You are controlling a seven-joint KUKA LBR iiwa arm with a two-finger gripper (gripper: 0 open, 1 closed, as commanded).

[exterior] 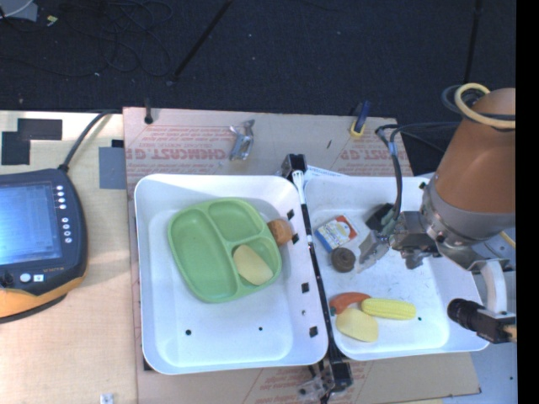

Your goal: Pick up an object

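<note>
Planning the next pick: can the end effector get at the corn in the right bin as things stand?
Probably yes. The corn lies uncovered near the right bin's front, nothing on top; only a pale yellow piece touches its left end. The end effector is just above it in the view.

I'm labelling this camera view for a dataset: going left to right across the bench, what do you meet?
Handheld screen pendant → green divided plate → pale yellow piece on the plate → small brown item → dark round object → gripper → yellow corn cob.
</note>
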